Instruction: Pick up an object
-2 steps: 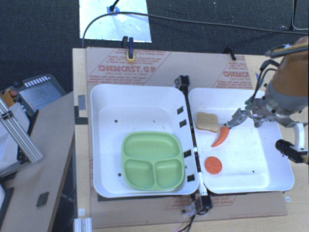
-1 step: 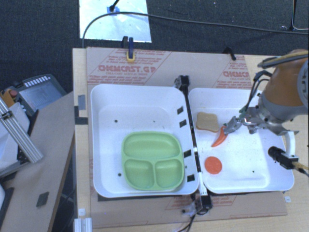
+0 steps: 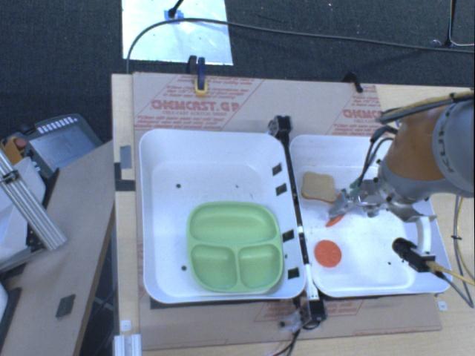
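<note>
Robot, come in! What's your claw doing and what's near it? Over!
Gripper low in right bin, beside tan piece. Small orange piece right under it. Round orange disc lying free. Nothing blocking.

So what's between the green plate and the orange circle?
In the camera view, the bins' side walls lie between the green plate and the orange circle.

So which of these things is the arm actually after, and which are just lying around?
Part of the job:
- gripper, low in the right bin
- tan toast-shaped piece
- small orange-red piece by the gripper
- orange disc

Just lying about:
- green divided plate in the left bin
- yellow clamp on the board
- grey device at far left
</note>
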You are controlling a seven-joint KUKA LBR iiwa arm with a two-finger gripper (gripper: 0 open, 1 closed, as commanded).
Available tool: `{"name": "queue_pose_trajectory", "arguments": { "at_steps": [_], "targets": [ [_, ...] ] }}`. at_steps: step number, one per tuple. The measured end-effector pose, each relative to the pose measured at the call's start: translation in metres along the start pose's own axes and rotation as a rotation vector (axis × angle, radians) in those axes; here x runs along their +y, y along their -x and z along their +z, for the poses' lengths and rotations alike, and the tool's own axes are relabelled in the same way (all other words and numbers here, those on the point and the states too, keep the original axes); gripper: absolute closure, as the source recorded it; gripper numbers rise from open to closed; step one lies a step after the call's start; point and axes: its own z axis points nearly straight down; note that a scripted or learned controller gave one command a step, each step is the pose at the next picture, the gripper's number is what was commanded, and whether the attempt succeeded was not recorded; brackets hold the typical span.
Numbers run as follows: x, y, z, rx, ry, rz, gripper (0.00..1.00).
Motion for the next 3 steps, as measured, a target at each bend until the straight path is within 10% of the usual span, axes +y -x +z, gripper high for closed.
{"name": "queue_pose_trajectory", "arguments": {
  "at_steps": [1,2,3],
  "targets": [
    [0.001,0.000,0.008,-0.001,0.003,0.000,0.00],
    [0.001,0.000,-0.003,-0.002,0.005,0.000,1.00],
    [0.003,0.003,-0.067,-0.003,0.010,-0.002,1.00]
  ]
}}
